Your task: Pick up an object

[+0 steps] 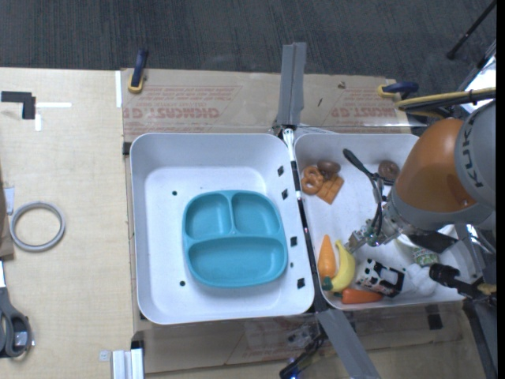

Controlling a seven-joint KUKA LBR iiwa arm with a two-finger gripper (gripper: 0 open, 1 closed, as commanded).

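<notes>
Two white bins side by side on the table [71, 133]: left bin [150, 235] and right bin [355, 144], touching along a shared middle edge. One blue divided plate [234, 238] in the left bin, three compartments, lying flat near the centre with bare white floor all round it, widest toward the far and left walls.

In the right bin, counted: one banana [344, 267], one orange carrot-like piece [326, 256] just left of the banana and touching it, one red-orange piece [361, 296] at the near wall, one black-and-white object [383, 279] just right of the banana, one pretzel [312, 180] beside one orange wedge [331, 189] near the far-left corner, one brown lump [328, 166] behind them, another brown lump [388, 169] further right, one dark spoon-like utensil [361, 168] between.

Hand [371, 235] low inside the right bin, just right of the banana, above the black-and-white object; spread or pressed together, cannot tell; nothing seen pinched. Arm [434, 172] with orange band covering the bin's right part.

Open room: middle strip of the right bin between the far cluster and the near cluster. Outside the bins, one grey tape ring [35, 226] at the table's left, scissors [14, 330] at the left near edge.
</notes>
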